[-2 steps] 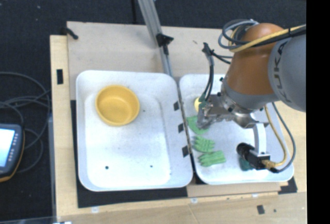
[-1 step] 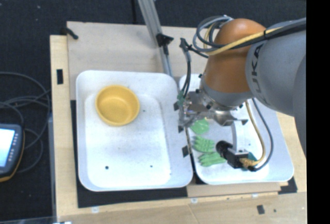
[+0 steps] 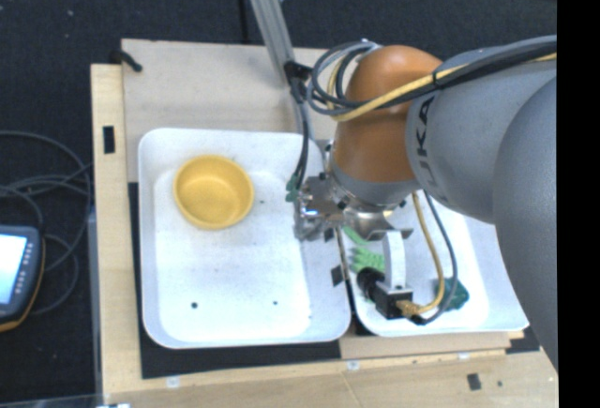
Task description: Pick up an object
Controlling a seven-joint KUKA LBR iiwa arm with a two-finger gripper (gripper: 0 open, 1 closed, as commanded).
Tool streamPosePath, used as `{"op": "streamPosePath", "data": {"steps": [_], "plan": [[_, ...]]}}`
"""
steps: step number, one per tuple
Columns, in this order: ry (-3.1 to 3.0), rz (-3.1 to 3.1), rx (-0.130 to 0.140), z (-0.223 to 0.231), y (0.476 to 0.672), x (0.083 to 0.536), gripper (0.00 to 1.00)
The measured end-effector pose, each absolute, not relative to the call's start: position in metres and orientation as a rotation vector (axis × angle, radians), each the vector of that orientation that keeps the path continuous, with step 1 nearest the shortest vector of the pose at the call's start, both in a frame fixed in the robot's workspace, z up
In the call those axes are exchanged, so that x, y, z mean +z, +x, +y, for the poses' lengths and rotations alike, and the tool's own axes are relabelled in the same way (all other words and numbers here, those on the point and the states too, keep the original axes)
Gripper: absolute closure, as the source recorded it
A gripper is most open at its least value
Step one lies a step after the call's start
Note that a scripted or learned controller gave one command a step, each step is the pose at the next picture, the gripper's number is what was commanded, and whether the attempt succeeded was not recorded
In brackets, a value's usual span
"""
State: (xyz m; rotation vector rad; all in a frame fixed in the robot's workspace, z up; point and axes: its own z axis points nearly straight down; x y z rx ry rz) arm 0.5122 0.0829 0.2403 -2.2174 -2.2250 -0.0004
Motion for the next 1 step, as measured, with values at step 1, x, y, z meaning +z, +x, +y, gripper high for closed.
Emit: {"op": "streamPosePath", "data": {"steps": [1], "plan": [[-2.222, -2.221, -0.001, 0.0810, 0.5126, 0.2407, 0.00]]}}
